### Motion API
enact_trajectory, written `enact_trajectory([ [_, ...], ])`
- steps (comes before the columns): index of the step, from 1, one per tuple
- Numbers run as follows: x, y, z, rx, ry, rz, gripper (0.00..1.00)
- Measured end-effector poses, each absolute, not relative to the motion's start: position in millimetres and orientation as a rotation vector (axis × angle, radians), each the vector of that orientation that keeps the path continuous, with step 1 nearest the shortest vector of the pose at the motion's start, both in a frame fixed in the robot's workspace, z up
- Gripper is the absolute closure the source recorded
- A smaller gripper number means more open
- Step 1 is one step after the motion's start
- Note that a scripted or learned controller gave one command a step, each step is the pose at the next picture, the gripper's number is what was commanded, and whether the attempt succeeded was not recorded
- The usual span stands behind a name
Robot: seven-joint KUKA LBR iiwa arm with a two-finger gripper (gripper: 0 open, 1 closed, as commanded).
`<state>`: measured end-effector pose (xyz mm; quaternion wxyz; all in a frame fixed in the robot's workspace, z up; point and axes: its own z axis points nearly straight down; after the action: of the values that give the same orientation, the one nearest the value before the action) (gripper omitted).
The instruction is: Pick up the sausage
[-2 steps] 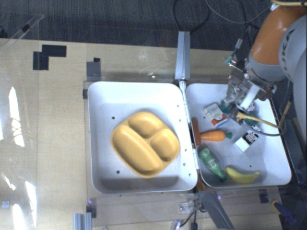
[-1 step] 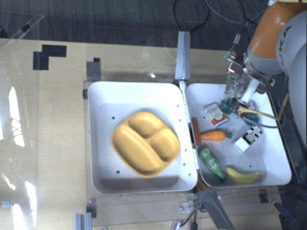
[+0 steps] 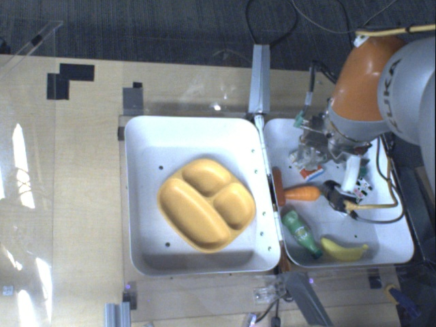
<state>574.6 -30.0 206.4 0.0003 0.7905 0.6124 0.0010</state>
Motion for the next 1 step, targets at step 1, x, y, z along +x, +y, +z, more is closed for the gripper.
enact_trajectory([
  [1,575.9,-29.5,217.1,2.481,1.924,0.008,1.00],
])
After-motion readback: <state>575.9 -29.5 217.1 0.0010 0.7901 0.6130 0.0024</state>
